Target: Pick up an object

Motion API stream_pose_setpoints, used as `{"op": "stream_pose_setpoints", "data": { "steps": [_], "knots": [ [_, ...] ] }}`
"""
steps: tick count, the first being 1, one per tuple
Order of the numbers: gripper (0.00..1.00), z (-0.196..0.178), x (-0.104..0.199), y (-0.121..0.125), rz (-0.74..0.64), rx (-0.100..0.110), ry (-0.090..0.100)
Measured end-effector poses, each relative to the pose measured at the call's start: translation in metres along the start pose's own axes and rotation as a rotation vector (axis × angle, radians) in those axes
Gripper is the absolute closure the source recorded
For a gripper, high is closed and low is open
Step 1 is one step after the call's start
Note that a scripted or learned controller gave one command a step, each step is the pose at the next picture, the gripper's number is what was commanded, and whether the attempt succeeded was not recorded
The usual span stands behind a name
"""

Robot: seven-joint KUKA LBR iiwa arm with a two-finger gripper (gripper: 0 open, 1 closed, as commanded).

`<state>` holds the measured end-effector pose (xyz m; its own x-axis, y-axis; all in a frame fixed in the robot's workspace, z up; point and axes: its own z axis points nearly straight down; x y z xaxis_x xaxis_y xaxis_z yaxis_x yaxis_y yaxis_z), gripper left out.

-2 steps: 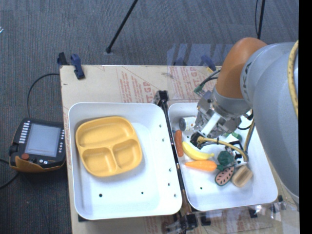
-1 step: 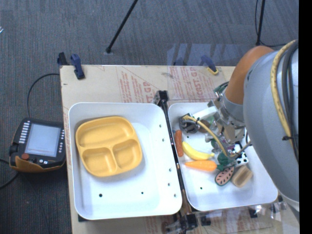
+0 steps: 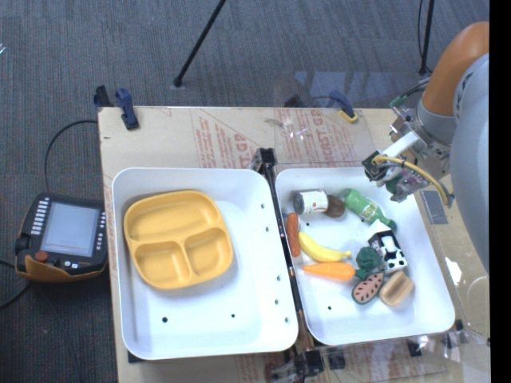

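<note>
Two white bins side by side on the counter (image 3: 184,138): left bin (image 3: 144,325) with one yellow divided plate (image 3: 177,238) toward its left edge, right bin (image 3: 423,306) with the loose things. Counted in the right bin: one banana (image 3: 322,250), one carrot (image 3: 329,272), one sausage (image 3: 293,234), one small can (image 3: 310,203), one green bottle (image 3: 364,206), one broccoli piece (image 3: 368,258), one black-and-white cow toy (image 3: 389,248), one sliced fruit piece (image 3: 368,288), one bread roll (image 3: 397,288). Also one brown lump just right of the can, too small to name.

Gripper (image 3: 389,174) over the far right corner of the right bin, at the end of the grey arm (image 3: 479,134) reaching in from the right. Fingers too blurred and cluttered by cable to judge as wide or narrow; cannot tell. Nothing seen between them.

Green bottle nearest, just below and left of the gripper, apart from it. Long axis slanted, from the far left toward the near right. Banana near the bin's middle, well apart from the gripper, long axis running left to right and slightly toward the near edge. Carrot just nearer than the banana, lying left to right, thin end at the left. Sausage along the bin's left edge, long axis far to near.

One handheld screen unit (image 3: 62,238) on the floor left of the counter.
</note>
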<state>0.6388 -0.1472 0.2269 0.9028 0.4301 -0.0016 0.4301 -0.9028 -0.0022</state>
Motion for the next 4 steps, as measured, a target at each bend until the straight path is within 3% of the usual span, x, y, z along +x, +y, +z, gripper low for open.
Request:
{"op": "stream_pose_setpoints", "data": {
  "steps": [1, 2, 3, 4],
  "knots": [
    [1.0, -0.041, -0.068, 0.041, 0.147, 0.001, 0.0],
    [1.0, -0.047, -0.016, -0.008, 0.112, 0.006, 0.0],
    [1.0, -0.025, -0.011, 0.015, 0.116, 0.004, -0.003],
    [1.0, -0.026, -0.001, -0.013, -0.036, 0.006, -0.002]
  ]
}}
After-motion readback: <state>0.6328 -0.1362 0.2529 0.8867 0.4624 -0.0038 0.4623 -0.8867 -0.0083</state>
